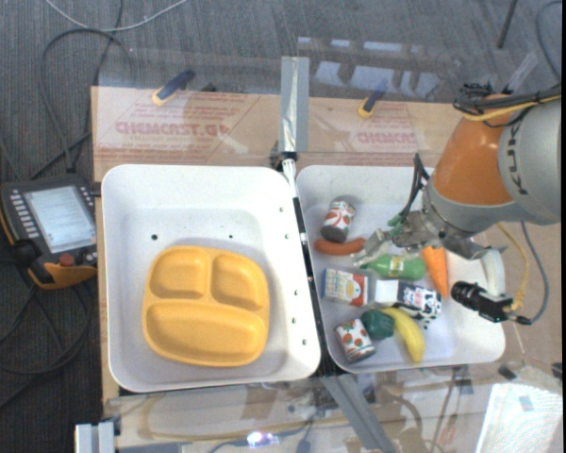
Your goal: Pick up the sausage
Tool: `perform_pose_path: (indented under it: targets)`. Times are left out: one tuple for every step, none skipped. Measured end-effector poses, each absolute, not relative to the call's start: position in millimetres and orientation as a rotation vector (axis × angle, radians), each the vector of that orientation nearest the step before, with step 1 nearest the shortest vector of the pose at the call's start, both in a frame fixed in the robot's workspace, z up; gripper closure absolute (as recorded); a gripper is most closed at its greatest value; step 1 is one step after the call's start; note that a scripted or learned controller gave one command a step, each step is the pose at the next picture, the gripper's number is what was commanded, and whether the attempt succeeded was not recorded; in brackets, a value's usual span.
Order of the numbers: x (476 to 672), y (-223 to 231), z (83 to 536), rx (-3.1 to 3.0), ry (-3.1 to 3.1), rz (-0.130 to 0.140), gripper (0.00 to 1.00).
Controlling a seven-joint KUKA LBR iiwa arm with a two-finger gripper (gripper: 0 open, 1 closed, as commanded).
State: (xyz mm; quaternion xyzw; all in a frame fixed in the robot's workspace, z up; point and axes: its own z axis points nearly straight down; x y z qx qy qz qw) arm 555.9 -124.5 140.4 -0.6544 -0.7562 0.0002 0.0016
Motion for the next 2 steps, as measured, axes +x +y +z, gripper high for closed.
perform_pose_path:
  targets:
    - [573.0, -111.0, 94.5, -2.080, -2.358, 0.005, 0.00]
    - [603.8, -100.8, 89.1, -2.373, -2.068, -0.005, 0.00]
